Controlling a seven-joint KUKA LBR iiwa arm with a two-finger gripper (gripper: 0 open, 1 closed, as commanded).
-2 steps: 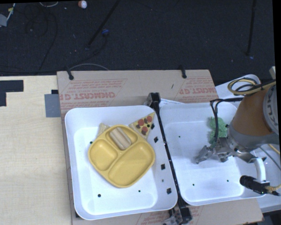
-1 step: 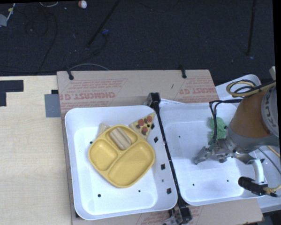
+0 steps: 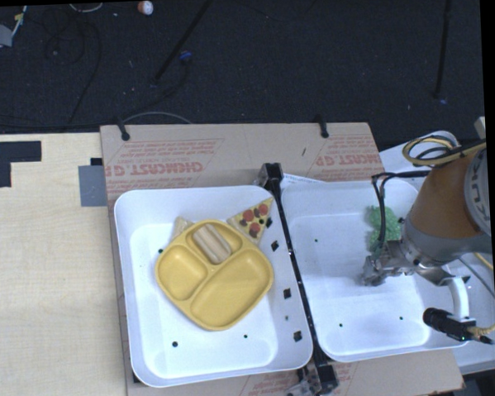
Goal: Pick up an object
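A yellow divided plate [image 3: 215,284] lies in the left bin [image 3: 146,322], with a tan bread-like piece [image 3: 211,241] in its upper compartment. A pizza slice toy [image 3: 254,219] rests at the plate's upper right edge. In the right bin [image 3: 354,336] a green leafy object [image 3: 385,224] sits near the far right side. My gripper [image 3: 374,273] is down in the right bin just below the green object, under the orange-banded wrist. Nothing shows between the fingers.
A black divider [image 3: 289,265] runs between the two bins. Brown cardboard [image 3: 229,157] lies behind them. The right bin's floor left of the gripper is bare white.
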